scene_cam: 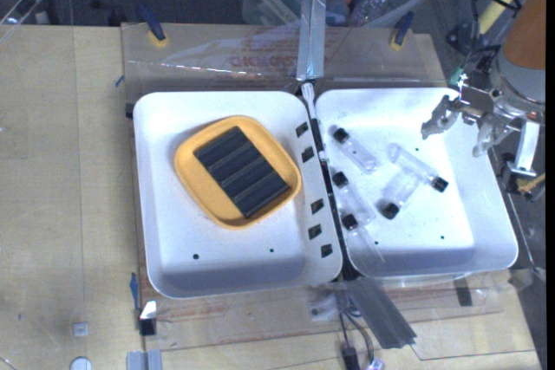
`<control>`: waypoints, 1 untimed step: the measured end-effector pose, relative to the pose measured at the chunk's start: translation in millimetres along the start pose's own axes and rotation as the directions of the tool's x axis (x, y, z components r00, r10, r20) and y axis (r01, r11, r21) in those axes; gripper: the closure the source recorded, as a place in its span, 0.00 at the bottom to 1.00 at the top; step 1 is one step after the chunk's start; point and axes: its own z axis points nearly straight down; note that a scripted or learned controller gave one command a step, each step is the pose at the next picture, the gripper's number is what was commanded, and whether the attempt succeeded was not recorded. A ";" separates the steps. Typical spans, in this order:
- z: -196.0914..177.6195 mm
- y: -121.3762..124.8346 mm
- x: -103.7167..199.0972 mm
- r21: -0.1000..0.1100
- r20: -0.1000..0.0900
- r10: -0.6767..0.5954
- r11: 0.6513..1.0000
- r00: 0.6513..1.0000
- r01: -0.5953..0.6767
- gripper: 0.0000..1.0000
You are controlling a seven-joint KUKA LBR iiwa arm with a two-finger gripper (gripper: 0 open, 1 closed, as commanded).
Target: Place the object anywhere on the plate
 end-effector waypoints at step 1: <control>-10.7 -12.5 13.6 0.001 -0.001 -0.015 1.000 1.000 0.015 0.00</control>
